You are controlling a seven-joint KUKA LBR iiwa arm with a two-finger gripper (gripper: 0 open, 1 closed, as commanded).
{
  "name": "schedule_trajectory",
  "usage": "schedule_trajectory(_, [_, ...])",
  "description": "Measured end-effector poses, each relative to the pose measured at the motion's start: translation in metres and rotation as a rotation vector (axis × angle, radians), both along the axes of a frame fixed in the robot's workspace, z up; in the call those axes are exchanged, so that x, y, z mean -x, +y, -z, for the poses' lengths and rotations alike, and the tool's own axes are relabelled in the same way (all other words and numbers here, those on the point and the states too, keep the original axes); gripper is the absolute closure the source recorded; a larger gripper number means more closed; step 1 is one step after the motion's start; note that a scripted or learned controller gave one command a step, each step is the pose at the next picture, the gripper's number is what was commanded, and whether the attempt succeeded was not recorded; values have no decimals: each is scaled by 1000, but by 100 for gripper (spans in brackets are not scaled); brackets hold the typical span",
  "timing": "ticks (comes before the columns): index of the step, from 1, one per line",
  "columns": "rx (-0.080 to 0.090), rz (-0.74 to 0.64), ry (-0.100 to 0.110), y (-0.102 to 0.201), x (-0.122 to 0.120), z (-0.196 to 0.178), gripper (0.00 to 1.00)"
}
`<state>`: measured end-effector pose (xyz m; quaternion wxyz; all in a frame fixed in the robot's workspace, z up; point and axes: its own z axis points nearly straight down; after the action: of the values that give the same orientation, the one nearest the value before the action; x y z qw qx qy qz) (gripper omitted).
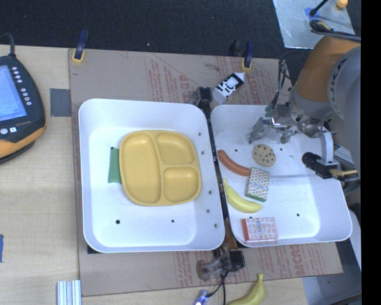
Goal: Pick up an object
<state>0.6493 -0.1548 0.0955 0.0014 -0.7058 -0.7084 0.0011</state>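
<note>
The right bin (317, 224) holds a round cookie (263, 154), an orange-red sausage (233, 162), a yellow banana (241, 199), a small patterned box (258, 184) and a pink carton (259, 229). My gripper (268, 135) hangs over the far part of this bin, just beyond the cookie. It is open, its fingers spread with nothing between them. The grey arm with its orange band comes in from the right, above the bin's far right corner.
The left bin (98, 227) holds a yellow divided tray (160, 167) with a green flat piece (113, 165) at its left side. A second banana (251, 292) lies on the bench in front of the bins. A control pendant (9, 107) sits at the far left.
</note>
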Motion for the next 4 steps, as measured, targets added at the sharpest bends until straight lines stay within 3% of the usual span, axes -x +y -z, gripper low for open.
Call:
schedule_trajectory(1, [1,0,2,13,44,4,0])
schedule_trajectory(2, [-1,0,-1,53,4,-30,0])
schedule_trajectory(3, [1,-1,3,8,111,3,0])
schedule_trajectory(4, [1,-4,1,51,47,4,0])
